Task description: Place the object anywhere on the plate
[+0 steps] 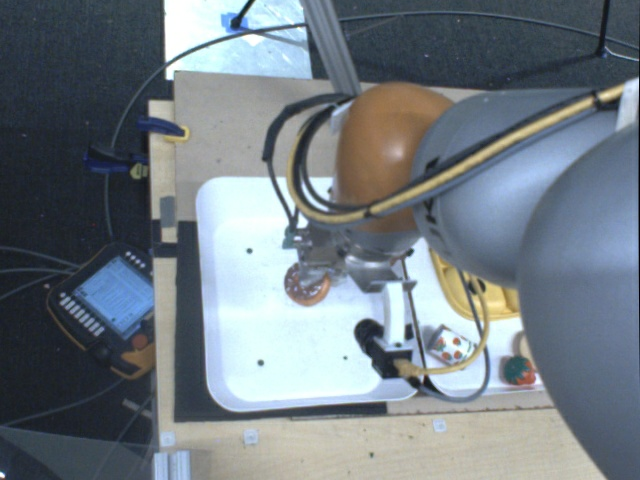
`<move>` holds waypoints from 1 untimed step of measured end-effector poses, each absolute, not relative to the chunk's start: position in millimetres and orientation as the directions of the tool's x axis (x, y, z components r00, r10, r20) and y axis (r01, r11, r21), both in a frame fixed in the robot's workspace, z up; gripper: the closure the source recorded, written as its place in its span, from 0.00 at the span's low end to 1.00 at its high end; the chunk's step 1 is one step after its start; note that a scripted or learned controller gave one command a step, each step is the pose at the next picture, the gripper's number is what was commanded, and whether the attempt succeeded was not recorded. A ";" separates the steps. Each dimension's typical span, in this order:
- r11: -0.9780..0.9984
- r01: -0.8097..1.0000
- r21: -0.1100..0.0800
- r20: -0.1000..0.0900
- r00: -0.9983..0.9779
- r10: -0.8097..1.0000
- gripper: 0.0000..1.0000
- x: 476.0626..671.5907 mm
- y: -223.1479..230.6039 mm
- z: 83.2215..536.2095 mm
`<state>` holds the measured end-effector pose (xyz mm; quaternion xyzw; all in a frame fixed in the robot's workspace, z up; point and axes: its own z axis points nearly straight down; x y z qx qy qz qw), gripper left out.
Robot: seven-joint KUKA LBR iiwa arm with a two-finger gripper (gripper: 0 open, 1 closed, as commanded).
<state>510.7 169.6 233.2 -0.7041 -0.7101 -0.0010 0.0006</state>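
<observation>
Frankly, cannot tell whether the tool (318,260) is open or closed: too much wrist and cable in the way. Looks poised over the middle of the left bin (225,268), with a brown, ring-like object (307,287) just beneath, toward 7 o'clock of the wrist. Cannot say whether touching, gripped or merely close. Appears to leave the yellow plate (455,280) off at 3 o'clock from the object, mostly hidden under the arm (520,198).

Main risk: lifting away with nothing held, through a grip that misses or catches only the ring's rim. Next: dropping partway toward 3 o'clock, through a loose hold on a rounded shape. Also worth fearing: releasing short of the plate, or knocking the small spotted cube (450,345) at 6 o'clock of the plate, given the crowding there.
</observation>
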 end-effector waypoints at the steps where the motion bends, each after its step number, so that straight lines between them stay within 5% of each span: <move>1: 0.004 1.000 0.000 0.001 -0.004 1.000 0.00 511.1 167.6 233.0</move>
